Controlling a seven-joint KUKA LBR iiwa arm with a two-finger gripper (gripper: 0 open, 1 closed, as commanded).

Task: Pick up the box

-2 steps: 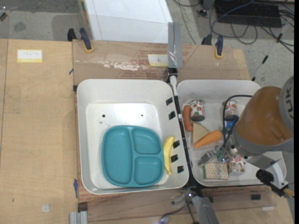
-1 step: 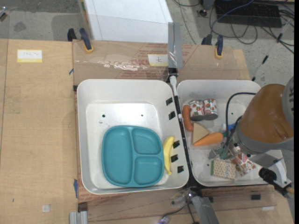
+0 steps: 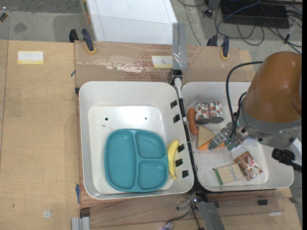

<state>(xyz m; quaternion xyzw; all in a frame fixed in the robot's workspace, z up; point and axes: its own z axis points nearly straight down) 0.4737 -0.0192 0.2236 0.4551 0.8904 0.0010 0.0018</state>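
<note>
The tabletop (image 3: 38,128) carries two white bins. At right of frame the arm (image 3: 276,97) leans over the right bin (image 3: 283,178). The left bin (image 3: 91,104) holds a teal divided plate (image 3: 136,159) with a banana (image 3: 172,158) touching its right edge. The tool (image 3: 225,140) hovers mid-bin; its opening cannot be told. The flat patterned box (image 3: 237,169) lies just below it, lower right.

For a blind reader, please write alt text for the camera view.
The arm's claw hovers low in the right bin, above a flat box, near a can. The left bin holds a teal divided plate and a banana.
</note>
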